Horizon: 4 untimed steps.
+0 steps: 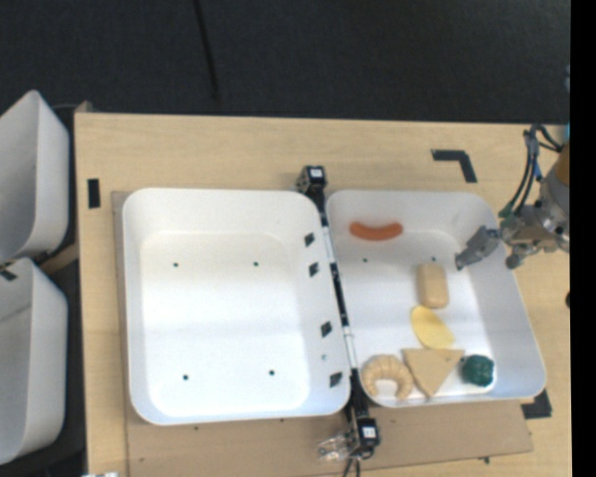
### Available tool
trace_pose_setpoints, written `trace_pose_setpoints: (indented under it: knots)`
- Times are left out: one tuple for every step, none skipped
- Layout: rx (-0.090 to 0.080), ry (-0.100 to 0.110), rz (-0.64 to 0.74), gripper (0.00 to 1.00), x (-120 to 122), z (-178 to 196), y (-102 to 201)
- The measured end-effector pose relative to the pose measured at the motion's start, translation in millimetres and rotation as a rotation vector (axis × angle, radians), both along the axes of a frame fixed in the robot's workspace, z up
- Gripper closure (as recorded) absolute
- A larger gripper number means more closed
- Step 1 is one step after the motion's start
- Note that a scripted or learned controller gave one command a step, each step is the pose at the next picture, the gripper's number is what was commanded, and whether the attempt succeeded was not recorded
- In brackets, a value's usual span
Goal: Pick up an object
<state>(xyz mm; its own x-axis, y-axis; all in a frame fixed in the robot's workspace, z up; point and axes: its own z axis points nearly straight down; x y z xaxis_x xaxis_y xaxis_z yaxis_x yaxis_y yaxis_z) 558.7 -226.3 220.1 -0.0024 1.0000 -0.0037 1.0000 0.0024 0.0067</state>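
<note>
The right bin (507, 296) holds several items. A red sausage (375, 231) lies near its far wall, and a tan oblong block (434, 286) lies in the middle. A yellow slice (432, 328) sits just below the block. Along the near wall are a pale croissant (383, 376), a tan wedge (430, 370) and a dark green lump (478, 370). My gripper (497, 252) hangs over the bin's right side near the far corner. It is open, with nothing between its fingers. It is right of the tan block and apart from it.
The left bin (139, 296) sits beside the right one, joined along a black-clipped seam (330, 286). Two white containers (15, 266) stand off the bench's left edge. Cables (528, 172) trail above the gripper.
</note>
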Motion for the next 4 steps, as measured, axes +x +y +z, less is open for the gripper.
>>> trace_pose_setpoints:
  knots:
    - [0.007, 0.014, -0.008, 0.00, -73, -124, -3]
    - [0.003, 0.002, -0.006, 1.00, -68, -108, -4]
    - [0.003, 0.002, -0.009, 0.00, -68, -108, -4]
    - [0.001, -0.001, -0.010, 1.00, -67, -97, -5]
